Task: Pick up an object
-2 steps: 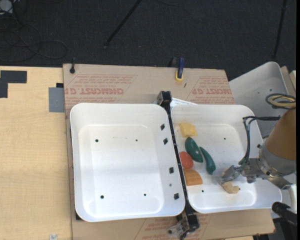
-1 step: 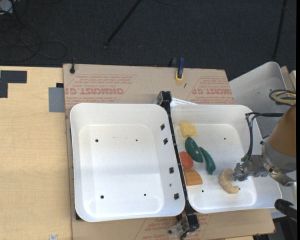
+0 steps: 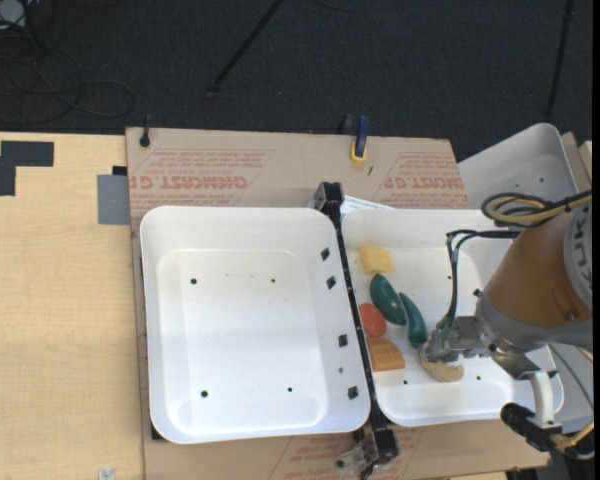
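Two white bins side by side on our worktop [image 3: 50, 298], left bin [image 3: 170, 268], right bin [image 3: 430, 248] holding yellow block [image 3: 377, 260], two teal pieces [image 3: 387, 294], red piece [image 3: 372, 320], orange block [image 3: 385, 355], our claw [image 3: 443, 352] low over a tan object [image 3: 444, 371], grip state we cannot tell.

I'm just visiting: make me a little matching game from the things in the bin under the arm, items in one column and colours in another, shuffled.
Things:
1. block nearest the far wall
2. long curved piece
3. rounded lump by the divider
4. lump under the gripper

Colours:
A. red
B. tan
C. yellow
D. dark green

Pairs: 1-C, 2-D, 3-A, 4-B
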`<state>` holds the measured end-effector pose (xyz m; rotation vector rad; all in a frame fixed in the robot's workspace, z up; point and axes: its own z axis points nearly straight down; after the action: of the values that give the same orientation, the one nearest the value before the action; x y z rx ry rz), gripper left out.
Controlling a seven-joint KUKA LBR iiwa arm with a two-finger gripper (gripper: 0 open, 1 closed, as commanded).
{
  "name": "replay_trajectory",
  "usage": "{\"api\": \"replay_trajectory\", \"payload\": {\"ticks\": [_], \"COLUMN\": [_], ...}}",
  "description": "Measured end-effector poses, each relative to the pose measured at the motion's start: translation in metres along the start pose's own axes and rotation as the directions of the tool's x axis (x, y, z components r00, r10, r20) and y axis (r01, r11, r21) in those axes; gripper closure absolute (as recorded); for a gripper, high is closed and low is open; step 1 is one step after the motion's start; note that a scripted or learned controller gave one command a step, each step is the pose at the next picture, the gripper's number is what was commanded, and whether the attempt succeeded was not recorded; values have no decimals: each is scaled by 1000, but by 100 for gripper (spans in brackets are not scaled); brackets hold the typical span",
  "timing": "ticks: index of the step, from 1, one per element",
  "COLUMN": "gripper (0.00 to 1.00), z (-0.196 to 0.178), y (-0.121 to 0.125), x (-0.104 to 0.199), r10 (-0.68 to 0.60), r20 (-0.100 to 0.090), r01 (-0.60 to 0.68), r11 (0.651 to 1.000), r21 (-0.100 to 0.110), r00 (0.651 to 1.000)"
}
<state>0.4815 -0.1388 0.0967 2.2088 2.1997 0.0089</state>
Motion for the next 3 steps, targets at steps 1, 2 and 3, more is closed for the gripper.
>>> {"api": "replay_trajectory", "payload": {"ticks": [1, 2, 3], "gripper": [100, 100, 100], "z": [-301, -135, -87], "y": [10, 27, 48], "x": [35, 70, 129], "r10": [-8, -6, -9], "r20": [-11, -16, -16], "r01": [8, 7, 9], "r11": [1000, 999, 1000], "r21": [5, 38, 30], "r00": [1000, 1000, 1000]}}
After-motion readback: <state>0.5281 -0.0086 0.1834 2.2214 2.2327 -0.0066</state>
